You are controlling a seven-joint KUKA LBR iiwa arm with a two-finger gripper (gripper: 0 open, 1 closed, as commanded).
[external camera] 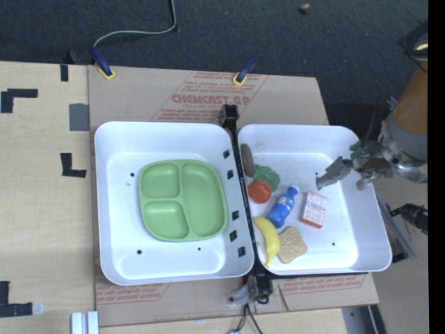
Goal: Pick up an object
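Two white bins are set side by side on the bench point(42, 186), over a sheet of printed cardboard point(201, 99). The left bin point(115, 145) is taken up by a green divided plate point(183, 200), lying flat with three compartments.

All the pickable stuff is piled in the right bin point(348, 252), mostly toward its left wall. A brown oblong thing point(247, 160) is laid along the divider, with a green item point(267, 176) just beside it and a red tomato-looking ball point(260, 191) touching that. A blue bottle point(281, 207) is tilted in the middle, a small red-and-white box point(314, 209) is parked just to its right, and a banana point(268, 236) is curved along the front-left, touching a slice of toast point(291, 245).

The arm point(410, 127) is brought in from the right, and the end effector point(344, 172) is held over the right side of the right bin, above bare floor and apart from every object. Two dark fingers point(329, 175) can be made out spread apart, with nothing gripped between them, so it's released. The box is the nearest item, down and to the left of the fingertips.
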